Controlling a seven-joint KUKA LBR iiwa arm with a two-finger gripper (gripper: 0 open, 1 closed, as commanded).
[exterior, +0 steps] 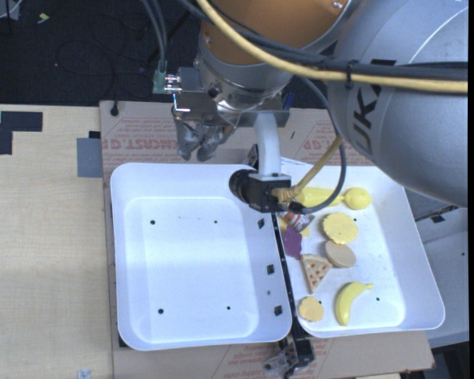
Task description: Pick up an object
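My gripper [199, 151] hangs under the grey wrist, over the far rim of the left bin [142, 180], with nothing visible in it. The toy food lies in the right bin [415, 290]: a yellow banana [350, 299], a pizza slice [316, 272], a flat yellow disc [340, 227], a lemon [357, 199], a tan round piece [340, 254], a purple piece [291, 243] and a small yellow round [310, 309]. All of these lie well to the right of and nearer than the gripper.
A white post with a black fitting [254, 188] and cables hangs from the arm over the divider between the bins. The arm's big grey and orange body covers the upper right. Cardboard [142, 136] lies under the bins.
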